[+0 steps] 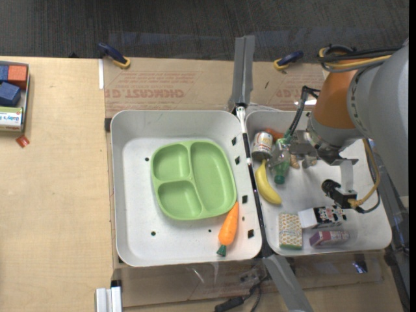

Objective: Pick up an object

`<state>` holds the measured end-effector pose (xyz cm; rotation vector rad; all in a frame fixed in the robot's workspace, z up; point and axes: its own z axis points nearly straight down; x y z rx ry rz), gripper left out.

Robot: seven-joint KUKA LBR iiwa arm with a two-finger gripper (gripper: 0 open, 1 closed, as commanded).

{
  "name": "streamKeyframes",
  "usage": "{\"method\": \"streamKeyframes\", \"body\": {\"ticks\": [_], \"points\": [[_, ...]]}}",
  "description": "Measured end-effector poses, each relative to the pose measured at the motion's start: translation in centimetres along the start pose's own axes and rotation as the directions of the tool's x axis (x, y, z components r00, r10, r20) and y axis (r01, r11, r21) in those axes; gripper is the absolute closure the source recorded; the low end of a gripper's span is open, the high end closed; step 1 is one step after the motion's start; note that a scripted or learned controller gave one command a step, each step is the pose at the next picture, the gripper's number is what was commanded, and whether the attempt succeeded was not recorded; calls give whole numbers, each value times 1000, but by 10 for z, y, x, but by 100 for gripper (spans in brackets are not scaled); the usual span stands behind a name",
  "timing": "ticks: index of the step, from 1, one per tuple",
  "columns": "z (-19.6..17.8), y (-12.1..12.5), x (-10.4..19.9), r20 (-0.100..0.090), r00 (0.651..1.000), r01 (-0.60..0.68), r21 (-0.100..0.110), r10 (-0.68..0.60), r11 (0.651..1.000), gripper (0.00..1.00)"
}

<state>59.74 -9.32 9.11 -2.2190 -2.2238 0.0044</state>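
Observation:
My gripper [286,156] hangs low over the far left part of the right bin [368,231]. Directly under its tip is a small green object [280,174], touching or nearly touching it. A metal can [262,145] lies just to the left of the gripper. A yellow banana [267,187] lies along the bin's left wall, below the can. Nearer the front are a pale speckled block [290,231], a small black and white item [323,214] and a purple packet [329,238].
The left bin [129,194] holds a green divided plate [192,179] and an orange carrot [228,225] by its right wall. A box of coloured blocks [13,95] sits far left on the bench. Clamps [114,56] grip the cardboard behind the bins.

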Motion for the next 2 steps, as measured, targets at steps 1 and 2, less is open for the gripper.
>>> {"method": "streamKeyframes", "body": {"ticks": [1, 2], "points": [[-8, 0, 0, 2, 1000, 4, 3, -4, 1000, 100], [-144, -3, -8, 0, 1000, 1, -1, -1, 1000, 100]]}}
